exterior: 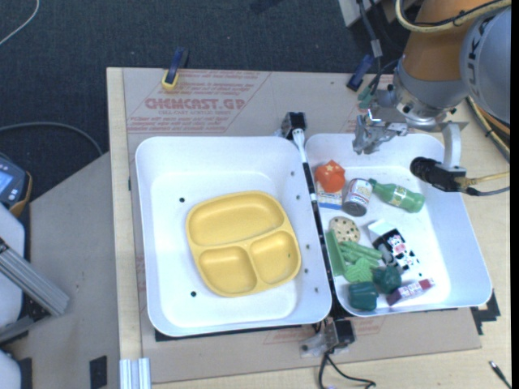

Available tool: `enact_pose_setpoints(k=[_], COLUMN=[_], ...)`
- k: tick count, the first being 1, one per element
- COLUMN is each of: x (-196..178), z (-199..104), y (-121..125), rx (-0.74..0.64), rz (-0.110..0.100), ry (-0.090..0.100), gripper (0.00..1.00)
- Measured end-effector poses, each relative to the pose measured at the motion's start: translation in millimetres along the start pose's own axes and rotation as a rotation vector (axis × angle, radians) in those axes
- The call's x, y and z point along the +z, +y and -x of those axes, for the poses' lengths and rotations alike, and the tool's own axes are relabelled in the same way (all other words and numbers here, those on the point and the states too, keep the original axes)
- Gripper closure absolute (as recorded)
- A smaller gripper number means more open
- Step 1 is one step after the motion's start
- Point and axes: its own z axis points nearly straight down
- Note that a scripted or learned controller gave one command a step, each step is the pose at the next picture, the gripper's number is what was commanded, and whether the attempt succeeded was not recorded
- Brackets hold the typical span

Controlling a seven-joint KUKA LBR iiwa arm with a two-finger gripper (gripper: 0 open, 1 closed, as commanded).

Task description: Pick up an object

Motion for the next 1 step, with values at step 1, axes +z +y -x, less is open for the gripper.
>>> enact_pose_setpoints(k=[1], x=[-1.2], z=[12.2], y=[0.2], rx=[0.0], rz=[0.004], ry=[-0.001], gripper=[1.0])
